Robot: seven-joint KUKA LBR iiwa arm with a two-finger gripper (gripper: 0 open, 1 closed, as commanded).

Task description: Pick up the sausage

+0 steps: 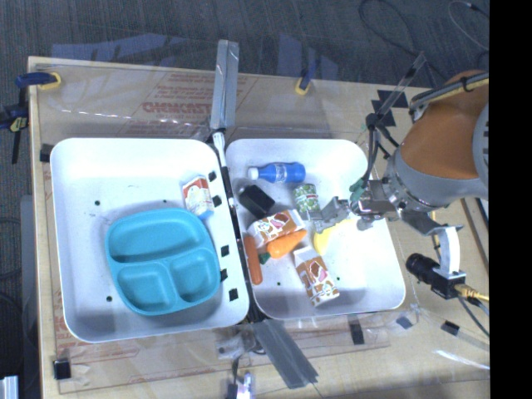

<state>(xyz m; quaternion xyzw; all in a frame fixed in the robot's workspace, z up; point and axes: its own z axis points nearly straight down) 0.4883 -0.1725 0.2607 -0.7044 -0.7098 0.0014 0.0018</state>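
The sausage (252, 261) is a thin reddish-brown stick lying lengthwise against the left wall of the right bin (374, 285). An orange carrot (286, 243) lies just right of it, its green end touching the sausage. My gripper (331, 215) hovers over the middle of the right bin, well to the right of the sausage and apart from it. It is beside a green can (305, 198) and just above a yellow item (322, 238). Nothing shows in its grasp.
The right bin also holds a blue bottle (278, 173), a black block (257, 199) and two small cartons (274, 224) (317, 278). The left bin (75, 173) holds a blue divided plate (162, 260) and a small carton (197, 195).
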